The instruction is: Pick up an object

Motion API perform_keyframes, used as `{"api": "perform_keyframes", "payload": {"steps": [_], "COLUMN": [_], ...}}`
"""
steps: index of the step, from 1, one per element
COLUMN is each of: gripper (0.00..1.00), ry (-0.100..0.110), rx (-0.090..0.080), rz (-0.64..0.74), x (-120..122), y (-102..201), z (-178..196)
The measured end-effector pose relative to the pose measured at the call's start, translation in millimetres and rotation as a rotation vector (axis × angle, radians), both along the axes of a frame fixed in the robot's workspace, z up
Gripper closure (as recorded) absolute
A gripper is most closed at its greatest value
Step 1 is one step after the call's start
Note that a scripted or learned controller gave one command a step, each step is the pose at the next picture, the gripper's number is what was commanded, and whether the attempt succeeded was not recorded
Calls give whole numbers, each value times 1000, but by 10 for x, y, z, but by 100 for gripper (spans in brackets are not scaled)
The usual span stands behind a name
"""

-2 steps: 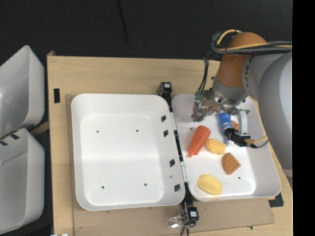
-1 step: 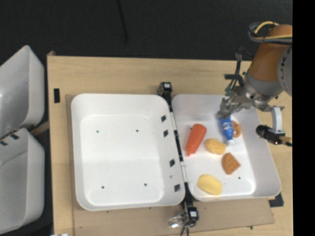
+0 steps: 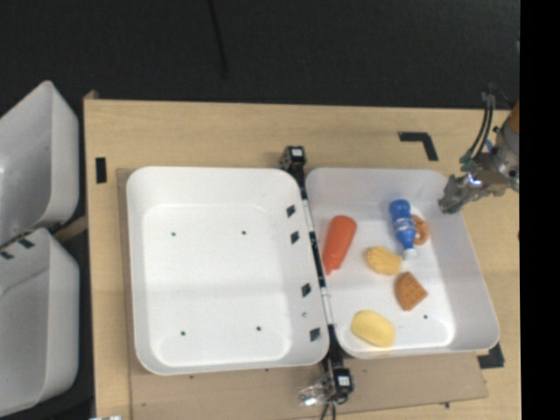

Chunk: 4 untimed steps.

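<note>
On bench, left to right: left bin (image 3: 210,269), nothing in it for you. Right bin (image 3: 464,313) holds five things: one carrot (image 3: 339,242), one lemon (image 3: 373,328), one yellow lump (image 3: 383,260), one brown piece (image 3: 409,290), one blue bottle (image 3: 402,223) touching an orange ring (image 3: 421,231). Gripper (image 3: 455,195) at right bin's far-right rim; open or closed, cannot tell. Your risks, as judged: rim strike on descent; bottle and ring crowded, double contact or slip.

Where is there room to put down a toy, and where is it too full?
The left bin has its whole white floor bare, from its left wall to the middle divider. The right bin is crowded: orange carrot, blue bottle, two yellow pieces and a brown piece. One small bare patch sits at its top, between carrot and bottle.
</note>
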<state>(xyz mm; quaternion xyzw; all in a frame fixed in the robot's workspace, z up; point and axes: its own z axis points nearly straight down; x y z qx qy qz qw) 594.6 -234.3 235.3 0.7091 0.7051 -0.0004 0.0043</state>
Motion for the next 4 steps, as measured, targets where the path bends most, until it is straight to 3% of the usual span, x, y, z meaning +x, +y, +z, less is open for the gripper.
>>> {"api": "perform_keyframes", "payload": {"steps": [1, 2, 3, 4], "gripper": [100, 100, 100, 100], "ry": [8, -2, 1, 8], "rx": [6, 6, 9, 8], "rz": [2, 14, 18, 15], "x": [-806, -622, -671, -296], "y": [41, 686, 1657, 2530], "z": [19, 579, 843, 405]}}
